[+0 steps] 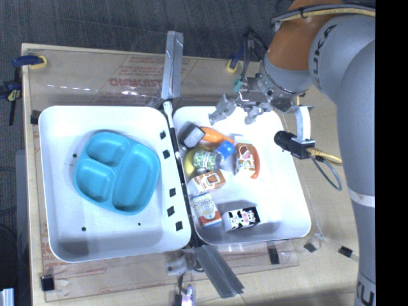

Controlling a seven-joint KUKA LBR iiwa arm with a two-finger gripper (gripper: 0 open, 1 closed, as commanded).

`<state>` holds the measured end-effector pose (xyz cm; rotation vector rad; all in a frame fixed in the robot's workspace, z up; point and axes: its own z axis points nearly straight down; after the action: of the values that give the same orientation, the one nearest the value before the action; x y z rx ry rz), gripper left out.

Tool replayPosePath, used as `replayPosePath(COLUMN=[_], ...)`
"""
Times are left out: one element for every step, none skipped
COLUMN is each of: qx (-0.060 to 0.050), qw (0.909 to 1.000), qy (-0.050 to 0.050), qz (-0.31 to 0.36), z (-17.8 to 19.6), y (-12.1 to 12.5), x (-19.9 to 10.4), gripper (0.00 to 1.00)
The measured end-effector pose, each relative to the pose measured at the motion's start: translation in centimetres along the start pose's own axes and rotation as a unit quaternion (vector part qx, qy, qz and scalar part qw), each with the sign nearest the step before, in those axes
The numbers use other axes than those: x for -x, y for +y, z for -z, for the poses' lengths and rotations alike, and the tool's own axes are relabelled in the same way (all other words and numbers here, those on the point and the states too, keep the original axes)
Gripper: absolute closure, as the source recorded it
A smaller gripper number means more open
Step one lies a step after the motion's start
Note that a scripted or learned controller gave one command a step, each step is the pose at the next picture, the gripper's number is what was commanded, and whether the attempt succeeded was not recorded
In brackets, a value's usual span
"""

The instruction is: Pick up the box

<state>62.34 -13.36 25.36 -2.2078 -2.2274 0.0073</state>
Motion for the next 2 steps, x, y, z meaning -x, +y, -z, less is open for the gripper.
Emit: replayPosePath(qx=[0.008,0.006], qw=[0.9999,0.9999], qy=[-0.001,-0.001], qz=[0.006,0.009], z=[-13.73,-12.97], y=[-5.44,-5.43], x=[4.84,4.8], gripper=[0.0,1.0])
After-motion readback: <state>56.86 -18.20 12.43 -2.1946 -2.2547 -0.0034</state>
